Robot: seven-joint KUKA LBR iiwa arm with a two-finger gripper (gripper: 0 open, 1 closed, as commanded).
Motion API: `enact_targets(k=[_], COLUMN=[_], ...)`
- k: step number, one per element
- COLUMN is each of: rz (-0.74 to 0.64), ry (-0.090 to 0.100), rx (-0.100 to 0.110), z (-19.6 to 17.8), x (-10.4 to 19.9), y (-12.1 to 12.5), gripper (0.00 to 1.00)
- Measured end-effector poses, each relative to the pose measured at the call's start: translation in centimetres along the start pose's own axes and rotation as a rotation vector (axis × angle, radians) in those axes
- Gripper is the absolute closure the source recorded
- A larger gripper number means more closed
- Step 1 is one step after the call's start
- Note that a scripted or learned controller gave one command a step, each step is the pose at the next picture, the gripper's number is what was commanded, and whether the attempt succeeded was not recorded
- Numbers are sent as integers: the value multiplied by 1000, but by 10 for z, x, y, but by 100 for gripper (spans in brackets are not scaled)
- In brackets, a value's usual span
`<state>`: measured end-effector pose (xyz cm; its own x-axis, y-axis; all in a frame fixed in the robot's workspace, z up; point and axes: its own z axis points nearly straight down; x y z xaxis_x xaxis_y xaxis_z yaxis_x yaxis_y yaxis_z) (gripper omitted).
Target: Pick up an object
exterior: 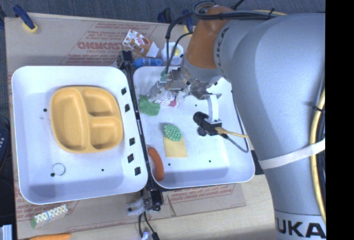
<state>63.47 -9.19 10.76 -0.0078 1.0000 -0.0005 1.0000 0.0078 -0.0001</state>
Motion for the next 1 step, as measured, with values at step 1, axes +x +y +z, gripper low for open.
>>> enact_targets(k=[1], rz=[-457], ry=[0], rx=[-3], z=[11], x=[-24], y=[-5], gripper=[0])
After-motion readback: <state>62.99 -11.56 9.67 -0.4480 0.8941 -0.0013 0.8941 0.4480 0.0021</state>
